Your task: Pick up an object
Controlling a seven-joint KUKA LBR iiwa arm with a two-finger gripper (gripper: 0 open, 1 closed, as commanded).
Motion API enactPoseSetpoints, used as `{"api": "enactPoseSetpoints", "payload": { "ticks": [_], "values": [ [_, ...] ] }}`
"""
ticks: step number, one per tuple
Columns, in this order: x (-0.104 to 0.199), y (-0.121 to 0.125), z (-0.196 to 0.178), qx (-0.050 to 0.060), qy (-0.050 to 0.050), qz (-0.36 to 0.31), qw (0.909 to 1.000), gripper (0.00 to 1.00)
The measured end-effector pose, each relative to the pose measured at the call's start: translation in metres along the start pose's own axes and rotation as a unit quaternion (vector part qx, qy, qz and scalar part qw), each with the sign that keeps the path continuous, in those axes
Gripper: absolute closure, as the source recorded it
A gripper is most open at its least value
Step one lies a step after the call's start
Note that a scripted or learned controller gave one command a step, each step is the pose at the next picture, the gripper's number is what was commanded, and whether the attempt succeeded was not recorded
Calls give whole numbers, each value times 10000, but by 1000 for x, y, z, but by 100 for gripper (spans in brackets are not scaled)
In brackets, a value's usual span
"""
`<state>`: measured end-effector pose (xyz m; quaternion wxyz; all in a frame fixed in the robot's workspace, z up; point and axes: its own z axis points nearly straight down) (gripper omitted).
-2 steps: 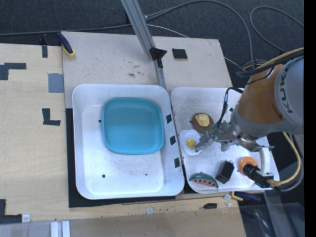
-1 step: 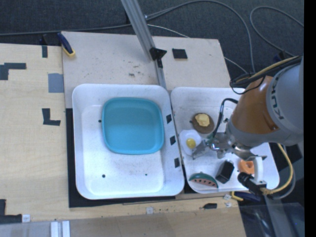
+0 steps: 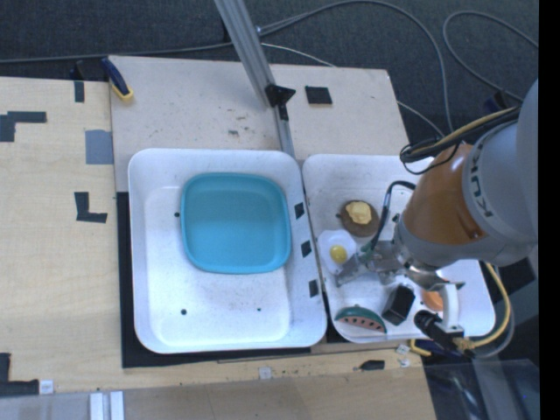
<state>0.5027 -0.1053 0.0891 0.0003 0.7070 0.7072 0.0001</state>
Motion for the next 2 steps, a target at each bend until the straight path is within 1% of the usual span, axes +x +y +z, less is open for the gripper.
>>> {"api": "enactPoseSetpoints", "payload": {
  "ticks": [1, 2],
  "values": [
    [-1, 1, -12, -14, -7, 3, 10000, 100],
    [-9, 0, -57, -12, -2, 1, 10000, 100]
  ]
}}
